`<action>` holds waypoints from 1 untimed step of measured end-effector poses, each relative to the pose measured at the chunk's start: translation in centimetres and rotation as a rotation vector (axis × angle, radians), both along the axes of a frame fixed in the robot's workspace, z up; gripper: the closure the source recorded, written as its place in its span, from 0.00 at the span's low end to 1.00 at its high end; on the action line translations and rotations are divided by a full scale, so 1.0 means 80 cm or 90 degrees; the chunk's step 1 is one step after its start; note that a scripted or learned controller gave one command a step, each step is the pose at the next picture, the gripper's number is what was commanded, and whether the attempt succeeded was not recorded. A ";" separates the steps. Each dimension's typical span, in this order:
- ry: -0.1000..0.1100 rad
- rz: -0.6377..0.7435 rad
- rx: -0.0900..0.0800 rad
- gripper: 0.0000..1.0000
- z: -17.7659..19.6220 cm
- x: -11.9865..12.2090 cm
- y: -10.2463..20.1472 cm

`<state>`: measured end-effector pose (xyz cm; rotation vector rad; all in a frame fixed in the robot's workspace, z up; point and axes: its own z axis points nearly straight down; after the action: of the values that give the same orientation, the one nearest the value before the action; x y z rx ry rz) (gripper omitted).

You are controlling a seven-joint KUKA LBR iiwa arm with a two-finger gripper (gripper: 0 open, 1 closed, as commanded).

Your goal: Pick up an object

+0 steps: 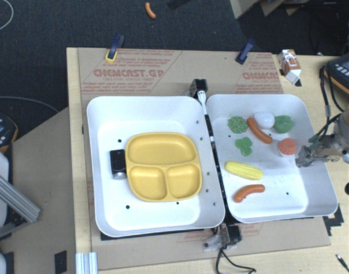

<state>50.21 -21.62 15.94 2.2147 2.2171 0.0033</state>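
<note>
Toy foods lie scattered in the right bin (320,196), none of them lifted. Near the bin's top sit a dark green broccoli floret (237,124), a long orange-red sausage (259,130) lying aslant, a white rounded piece (264,119) touching the sausage's upper end, and a green leafy piece (283,124). Lower down come a smaller green floret (244,146), a round orange-red tomato (287,146), a yellow corn cob (244,170) and a second, curved sausage (249,192) nearest the bottom. The gripper (304,158) hangs at the bin's right edge, just beside the tomato, and nothing shows between its tips. In the left bin (100,119) rests a yellow three-part tray (163,165) with a small black block (117,162) touching its left side.
</note>
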 end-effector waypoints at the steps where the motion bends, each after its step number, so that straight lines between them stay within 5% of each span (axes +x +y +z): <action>1: 0.000 -0.001 0.000 1.00 0.069 -0.008 -0.009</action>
<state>49.55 -22.38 21.42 2.2158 2.2151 0.0033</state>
